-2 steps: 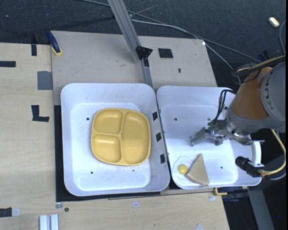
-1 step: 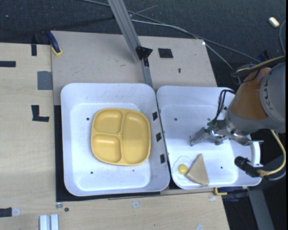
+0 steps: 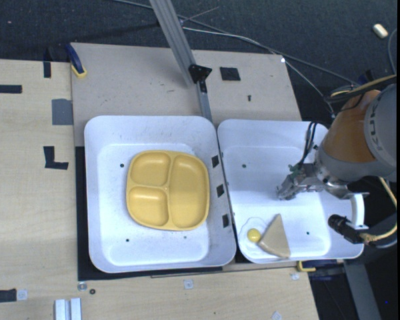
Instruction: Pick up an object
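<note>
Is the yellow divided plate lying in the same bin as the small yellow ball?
No, the yellow divided plate lies in the left bin, while the small yellow ball lies in the right bin.

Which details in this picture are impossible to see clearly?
- End effector, camera view: small and blurred, so whether it grips anything is unclear.
- Yellow ball: too small to identify.
- Tan wedge: its underside is hidden, its material unclear.
- Arm: cut off by the right edge.
</note>
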Tool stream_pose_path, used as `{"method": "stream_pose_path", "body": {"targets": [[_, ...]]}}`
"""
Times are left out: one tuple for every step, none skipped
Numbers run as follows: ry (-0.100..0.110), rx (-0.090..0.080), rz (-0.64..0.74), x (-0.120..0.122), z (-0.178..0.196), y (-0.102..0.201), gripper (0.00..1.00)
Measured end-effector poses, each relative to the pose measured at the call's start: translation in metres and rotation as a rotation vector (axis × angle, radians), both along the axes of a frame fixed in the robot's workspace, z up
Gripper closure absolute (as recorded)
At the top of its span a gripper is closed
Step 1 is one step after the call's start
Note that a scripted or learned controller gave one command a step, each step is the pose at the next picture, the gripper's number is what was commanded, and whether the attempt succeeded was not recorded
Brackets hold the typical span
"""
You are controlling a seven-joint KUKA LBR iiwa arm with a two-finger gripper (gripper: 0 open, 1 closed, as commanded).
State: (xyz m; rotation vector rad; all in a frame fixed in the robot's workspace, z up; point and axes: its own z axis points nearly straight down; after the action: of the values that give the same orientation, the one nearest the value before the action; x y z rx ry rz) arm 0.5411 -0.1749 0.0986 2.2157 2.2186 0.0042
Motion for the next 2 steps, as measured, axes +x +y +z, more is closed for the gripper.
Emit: {"method": "stream_pose_path", "body": {"targets": [[0.004, 0.002, 0.001, 0.001, 0.053, 0.011, 1.00], [0.001, 0.001, 0.001, 0.002, 0.117, 0.012, 1.00]]}}
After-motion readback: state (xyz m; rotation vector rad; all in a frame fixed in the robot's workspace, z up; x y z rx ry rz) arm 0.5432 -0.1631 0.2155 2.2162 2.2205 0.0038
